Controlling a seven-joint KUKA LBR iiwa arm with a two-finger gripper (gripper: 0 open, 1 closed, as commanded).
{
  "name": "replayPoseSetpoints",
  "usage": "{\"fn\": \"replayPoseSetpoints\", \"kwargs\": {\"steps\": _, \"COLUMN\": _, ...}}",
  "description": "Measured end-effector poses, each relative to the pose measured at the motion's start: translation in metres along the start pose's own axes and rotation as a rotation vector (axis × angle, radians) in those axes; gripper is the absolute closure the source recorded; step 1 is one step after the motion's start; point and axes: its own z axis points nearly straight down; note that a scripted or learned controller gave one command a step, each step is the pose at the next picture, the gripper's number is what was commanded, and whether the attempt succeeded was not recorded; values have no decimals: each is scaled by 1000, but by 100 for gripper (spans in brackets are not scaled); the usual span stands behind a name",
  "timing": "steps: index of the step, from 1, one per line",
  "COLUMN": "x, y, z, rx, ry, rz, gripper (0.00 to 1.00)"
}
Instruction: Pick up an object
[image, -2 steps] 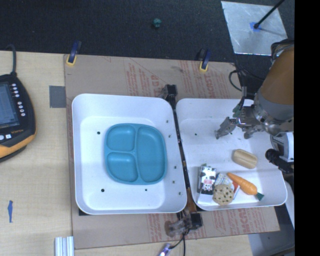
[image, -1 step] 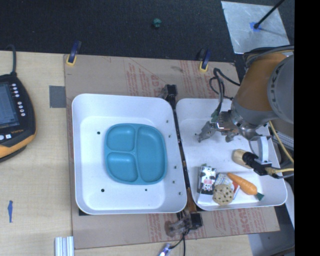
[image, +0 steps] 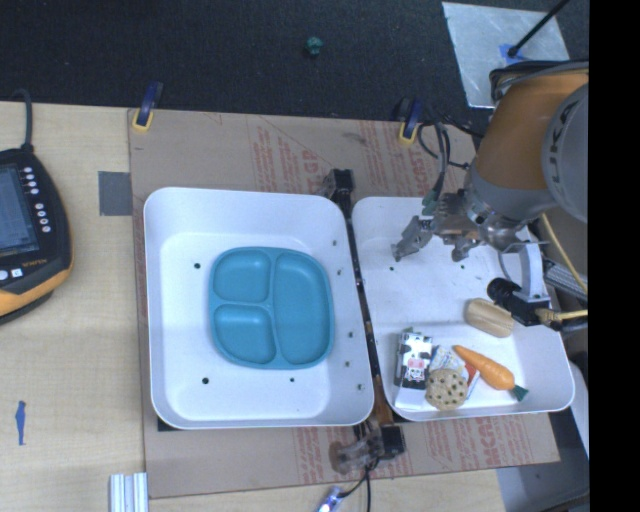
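Gripper (image: 432, 240): we are seeing it hanging over the upper part of the right bin, its two fingers spread apart with nothing between them, one fingertip (image: 403, 250) reaching toward the left wall of that bin.
Arm (image: 535, 130): we are seeing it reaching in from the right, its orange band lying above the grey wrist.
Right bin (image: 380, 215): it is holding all the loose objects, gathered in its lower half.
Carrot (image: 485, 368): we are finding it near the lower right corner of the right bin, its long axis running slantwise, narrow orange end pointing up-left, green end pointing down-right.
Wooden block (image: 489, 317): it is lying just above the carrot, long axis running roughly left to right, well apart from the gripper.
Cookie (image: 446, 388): it is sitting against the lower wall, just beside the carrot.
Cow-patterned box (image: 414, 359): it is lying left of the cookie, touching it or nearly so.
Left bin (image: 160, 300): it is carrying a blue divided plate (image: 271, 306) at its middle.
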Motion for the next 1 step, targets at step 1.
{"fn": "replayPoseSetpoints", "kwargs": {"steps": 1, "x": -92, "y": -30, "z": 66, "rx": 3, "ry": -2, "rz": 1, "gripper": 0}}
